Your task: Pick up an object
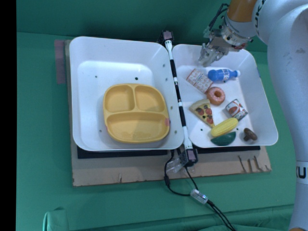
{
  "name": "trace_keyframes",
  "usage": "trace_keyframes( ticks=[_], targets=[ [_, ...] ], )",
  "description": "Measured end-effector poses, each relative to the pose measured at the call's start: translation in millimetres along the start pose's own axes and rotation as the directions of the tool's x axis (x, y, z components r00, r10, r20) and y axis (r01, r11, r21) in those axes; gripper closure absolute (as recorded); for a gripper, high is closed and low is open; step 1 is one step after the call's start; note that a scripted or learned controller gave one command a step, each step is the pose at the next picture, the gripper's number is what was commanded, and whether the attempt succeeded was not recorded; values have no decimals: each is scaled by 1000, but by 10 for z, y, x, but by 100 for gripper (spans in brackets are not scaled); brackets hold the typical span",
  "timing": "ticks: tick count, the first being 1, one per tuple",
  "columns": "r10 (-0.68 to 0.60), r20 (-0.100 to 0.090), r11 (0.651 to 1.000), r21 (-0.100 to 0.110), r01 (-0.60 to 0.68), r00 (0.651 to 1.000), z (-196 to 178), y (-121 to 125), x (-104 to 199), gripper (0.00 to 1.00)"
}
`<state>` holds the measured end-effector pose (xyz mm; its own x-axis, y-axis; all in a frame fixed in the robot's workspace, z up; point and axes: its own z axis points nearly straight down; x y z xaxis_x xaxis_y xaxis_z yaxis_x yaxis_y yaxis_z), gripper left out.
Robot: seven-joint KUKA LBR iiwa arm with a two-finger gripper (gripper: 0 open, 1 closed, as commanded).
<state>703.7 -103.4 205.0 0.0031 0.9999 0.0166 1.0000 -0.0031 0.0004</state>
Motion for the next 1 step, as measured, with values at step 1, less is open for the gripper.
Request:
trace_keyframes(
  ticks=[1],
  targets=[
    [0,4,1000,0,0,1000,-4,0,-18,0]
  ],
)
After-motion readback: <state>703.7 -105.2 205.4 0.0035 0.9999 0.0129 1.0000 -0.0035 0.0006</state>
